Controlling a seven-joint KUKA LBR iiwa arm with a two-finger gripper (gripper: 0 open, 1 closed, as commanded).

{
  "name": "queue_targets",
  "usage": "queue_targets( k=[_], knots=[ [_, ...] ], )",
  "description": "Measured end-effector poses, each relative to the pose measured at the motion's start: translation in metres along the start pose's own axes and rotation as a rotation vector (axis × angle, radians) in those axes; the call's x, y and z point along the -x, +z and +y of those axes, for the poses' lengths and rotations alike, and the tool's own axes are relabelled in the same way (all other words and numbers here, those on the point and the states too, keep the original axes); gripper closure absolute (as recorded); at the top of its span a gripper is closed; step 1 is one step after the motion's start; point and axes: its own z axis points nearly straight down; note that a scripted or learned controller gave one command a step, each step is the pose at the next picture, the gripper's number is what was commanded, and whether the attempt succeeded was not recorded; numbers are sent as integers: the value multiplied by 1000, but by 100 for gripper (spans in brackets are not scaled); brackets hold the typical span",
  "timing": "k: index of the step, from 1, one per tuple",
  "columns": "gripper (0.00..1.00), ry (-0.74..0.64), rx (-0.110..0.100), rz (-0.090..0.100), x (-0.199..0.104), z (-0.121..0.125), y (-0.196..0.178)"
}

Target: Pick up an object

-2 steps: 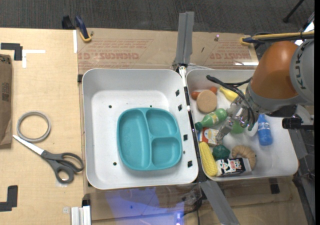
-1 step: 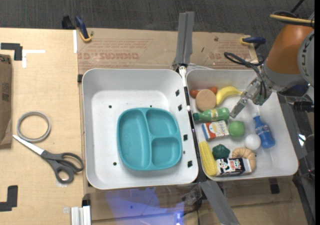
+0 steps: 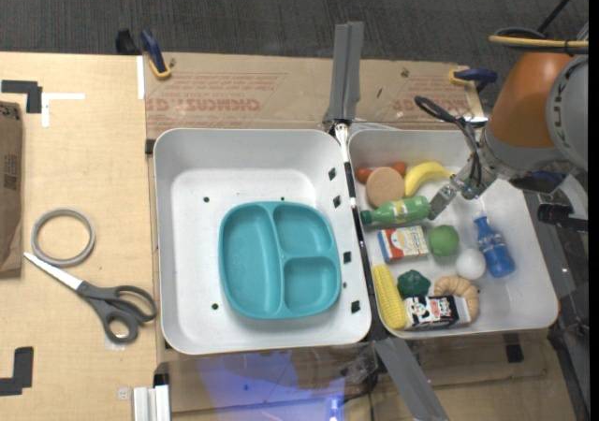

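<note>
Toys fill the right bin (image 3: 524,312); the gripper (image 3: 447,196) is low among them, at the cap end of the green bottle (image 3: 398,213), and I cannot tell its state. Around the bottle lie a banana (image 3: 423,174), a round bun (image 3: 384,186), a small carton (image 3: 404,242), a green ball (image 3: 444,240), a blue bottle (image 3: 492,249) and corn (image 3: 388,296). The left bin (image 3: 178,223) holds a teal divided plate (image 3: 279,259). Scissors (image 3: 98,296) and a tape roll (image 3: 63,236) rest on the wooden bench (image 3: 84,157). The cardboard print is unreadable.

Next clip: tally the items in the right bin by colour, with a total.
Green: 3 - bottle, ball, broccoli
Yellow: 2 - banana, corn
Blue: 1 - blue bottle
Tan: 2 - round bread, croissant
White: 1 - egg
Printed cartons: 2 -
Total: 11
</note>
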Motion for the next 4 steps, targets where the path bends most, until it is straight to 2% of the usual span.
queue_targets(
  k=[1, 2, 3, 4],
  knots=[
    [0, -1, 2, -5, -1, 7, -1],
    [0, 206, 2, 31, -16, 59, 4],
    [100, 206, -15, 45, -21, 54, 2],
    [100, 189, 3, 35, -53, 106, -95]
  ],
)
